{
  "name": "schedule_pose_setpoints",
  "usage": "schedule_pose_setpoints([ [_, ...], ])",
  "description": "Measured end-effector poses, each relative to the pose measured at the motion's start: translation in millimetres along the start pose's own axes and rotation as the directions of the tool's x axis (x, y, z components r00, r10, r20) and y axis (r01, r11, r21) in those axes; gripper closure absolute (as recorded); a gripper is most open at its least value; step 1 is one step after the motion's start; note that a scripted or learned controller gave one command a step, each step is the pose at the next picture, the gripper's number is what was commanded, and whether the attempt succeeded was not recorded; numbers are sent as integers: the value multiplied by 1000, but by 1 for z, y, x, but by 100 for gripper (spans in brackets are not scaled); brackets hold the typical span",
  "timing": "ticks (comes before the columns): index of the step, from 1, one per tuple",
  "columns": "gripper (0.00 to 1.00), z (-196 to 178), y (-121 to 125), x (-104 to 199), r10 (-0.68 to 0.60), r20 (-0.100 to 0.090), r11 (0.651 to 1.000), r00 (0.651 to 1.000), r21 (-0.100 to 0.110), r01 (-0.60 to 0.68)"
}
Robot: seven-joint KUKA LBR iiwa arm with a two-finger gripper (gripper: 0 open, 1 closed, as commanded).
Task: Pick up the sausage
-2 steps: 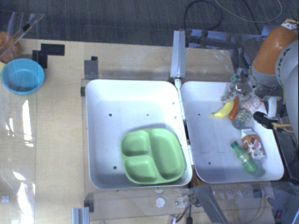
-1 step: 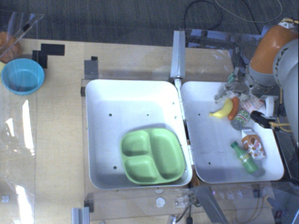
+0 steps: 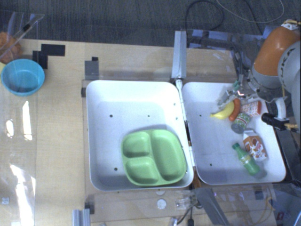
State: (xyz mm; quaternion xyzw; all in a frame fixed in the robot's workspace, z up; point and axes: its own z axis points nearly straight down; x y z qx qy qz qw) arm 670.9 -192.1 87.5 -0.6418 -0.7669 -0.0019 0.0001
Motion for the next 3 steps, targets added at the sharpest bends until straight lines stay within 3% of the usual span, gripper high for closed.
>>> schedule_pose_setpoints([
  [1,0,-1,2,-4,209,-6,978,978,-4,-209],
  [2,0,0,1,4,47,5,999,999,-4,-47],
  [3,0,0,2,12,253,4,968,968,-5,-253],
])
